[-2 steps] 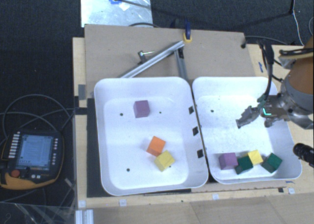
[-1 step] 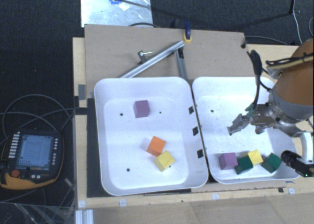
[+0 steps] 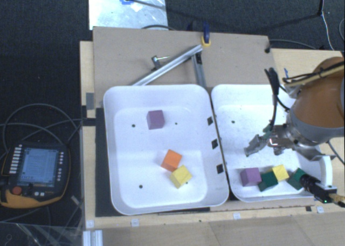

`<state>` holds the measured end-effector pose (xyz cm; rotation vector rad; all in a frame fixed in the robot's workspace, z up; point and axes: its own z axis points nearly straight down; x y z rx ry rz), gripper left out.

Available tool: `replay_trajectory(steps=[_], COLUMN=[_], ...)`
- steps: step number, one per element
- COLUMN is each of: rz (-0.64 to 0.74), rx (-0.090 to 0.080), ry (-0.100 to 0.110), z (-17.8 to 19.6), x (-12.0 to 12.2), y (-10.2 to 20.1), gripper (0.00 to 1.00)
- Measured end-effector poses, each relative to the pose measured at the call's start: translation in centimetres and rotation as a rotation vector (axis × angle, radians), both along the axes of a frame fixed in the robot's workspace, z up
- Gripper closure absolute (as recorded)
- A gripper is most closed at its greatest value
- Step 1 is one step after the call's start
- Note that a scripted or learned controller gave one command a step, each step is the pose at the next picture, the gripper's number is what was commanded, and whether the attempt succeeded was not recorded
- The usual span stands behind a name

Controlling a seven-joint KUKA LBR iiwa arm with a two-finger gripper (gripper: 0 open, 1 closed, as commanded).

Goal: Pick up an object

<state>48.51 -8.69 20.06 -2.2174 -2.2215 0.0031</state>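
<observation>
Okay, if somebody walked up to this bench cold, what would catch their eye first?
Probably the arm, big and orange-banded, reaching in from the right with its gripper hanging over the right bin. Just below it a purple block, a dark green block and a yellow block sit bunched along that bin's near edge. In the left bin, an orange block touches a yellow cube, with a purple cube alone farther back.

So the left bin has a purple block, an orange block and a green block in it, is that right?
Not quite. The camera view shows the left bin holding a purple block, an orange block and a yellow block, not a green one. The green blocks lie in the right bin.
</observation>
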Motion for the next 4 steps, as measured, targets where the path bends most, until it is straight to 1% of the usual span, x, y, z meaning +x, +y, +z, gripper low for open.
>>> replay_trajectory(steps=[1,2,3,4], rz=[-0.001,0.002,0.003,0.003], rx=[0.000,-0.002,-0.003,-0.002], ry=[0.002,-0.008,-0.012,-0.011], z=[-6.1,-4.7,1.5,5.9], x=[0.1,0.4,0.7,0.9], y=[-0.6,-0.6,-1.4,-1.4], gripper=[0.00,1.00,1.00,1.00])
